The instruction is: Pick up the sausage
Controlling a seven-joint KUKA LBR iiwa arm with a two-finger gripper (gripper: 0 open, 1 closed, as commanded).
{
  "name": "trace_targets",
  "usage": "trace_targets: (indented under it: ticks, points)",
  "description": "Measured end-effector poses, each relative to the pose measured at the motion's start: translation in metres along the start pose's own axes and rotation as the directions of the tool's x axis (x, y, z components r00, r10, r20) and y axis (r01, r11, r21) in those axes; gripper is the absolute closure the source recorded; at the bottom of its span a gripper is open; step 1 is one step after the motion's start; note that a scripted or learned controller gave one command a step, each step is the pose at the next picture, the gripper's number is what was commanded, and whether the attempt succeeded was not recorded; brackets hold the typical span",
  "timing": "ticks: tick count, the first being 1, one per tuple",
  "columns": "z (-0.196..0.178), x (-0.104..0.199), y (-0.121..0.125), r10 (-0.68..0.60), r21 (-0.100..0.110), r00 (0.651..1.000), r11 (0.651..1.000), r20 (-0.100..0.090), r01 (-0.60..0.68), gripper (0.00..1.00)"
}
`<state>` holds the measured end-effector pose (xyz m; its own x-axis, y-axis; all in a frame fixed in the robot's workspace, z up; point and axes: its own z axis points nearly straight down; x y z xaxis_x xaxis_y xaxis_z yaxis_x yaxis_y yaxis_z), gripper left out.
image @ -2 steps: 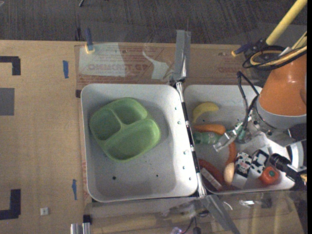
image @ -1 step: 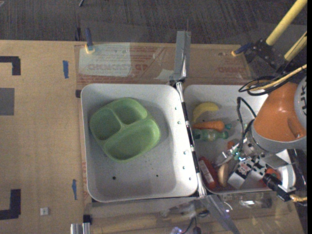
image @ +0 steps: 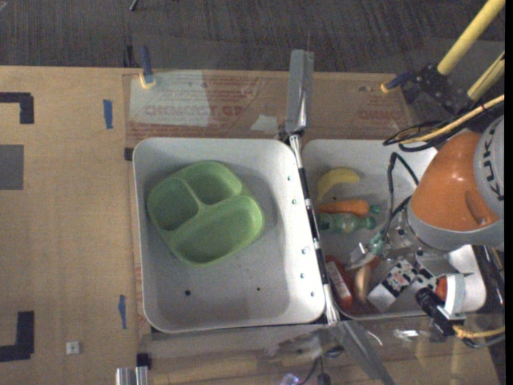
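Beside the claw (image: 377, 251), sausage (image: 362, 280).

Bench top (image: 64, 239): pale wood-grain board, matt. Left bin (image: 240, 295): white plastic, smooth, dull sheen, few dark specks. Right bin (image: 321, 155): same white plastic. Green divided plate (image: 204, 211), centre-left of frame: smooth plastic, soft gloss. Clear plastic sheet (image: 192, 103) at upper centre, glare on it, held with blue tape. Metal strip (image: 299, 91) between bins: grey, brushed look. Arm's orange band (image: 453, 191), right of frame: smooth, satin. Banana (image: 337, 180) and carrot (image: 345, 208): plastic-looking, slightly glossy. Floor (image: 240, 14) at top: dark, rough woven carpet.
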<state>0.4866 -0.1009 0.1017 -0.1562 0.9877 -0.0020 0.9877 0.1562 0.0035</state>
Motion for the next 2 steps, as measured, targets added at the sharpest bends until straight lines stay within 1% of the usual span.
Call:
trace_targets:
  ticks: [1,2]
  points:
    - [-0.010,-0.001,0.000,0.002,-0.002,1.000,1.000,0.000,-0.002,1.00]
    - [-0.082,0.065,0.078,0.327,0.004,0.945,0.945,0.000,-0.327,1.00]
